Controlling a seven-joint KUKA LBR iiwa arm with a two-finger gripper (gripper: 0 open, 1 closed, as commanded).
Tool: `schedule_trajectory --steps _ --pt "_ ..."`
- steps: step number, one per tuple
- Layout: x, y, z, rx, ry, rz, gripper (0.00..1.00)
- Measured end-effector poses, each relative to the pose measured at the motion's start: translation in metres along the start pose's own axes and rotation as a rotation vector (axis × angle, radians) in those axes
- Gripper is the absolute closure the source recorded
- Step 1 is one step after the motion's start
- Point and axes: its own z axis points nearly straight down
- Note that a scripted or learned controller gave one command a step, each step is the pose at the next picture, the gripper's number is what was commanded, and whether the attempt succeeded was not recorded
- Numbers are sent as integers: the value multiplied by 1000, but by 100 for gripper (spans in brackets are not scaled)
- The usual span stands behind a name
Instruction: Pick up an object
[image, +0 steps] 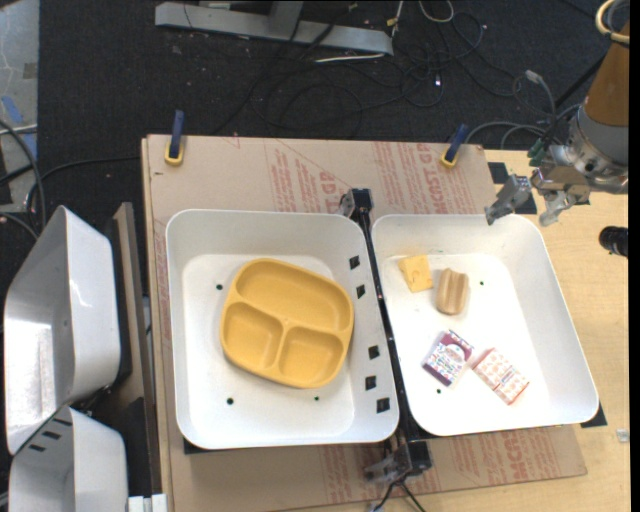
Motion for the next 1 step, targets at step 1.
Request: schedule_trajectory --steps 1 --pt "1 2 -8 -13 -3 -3 0"
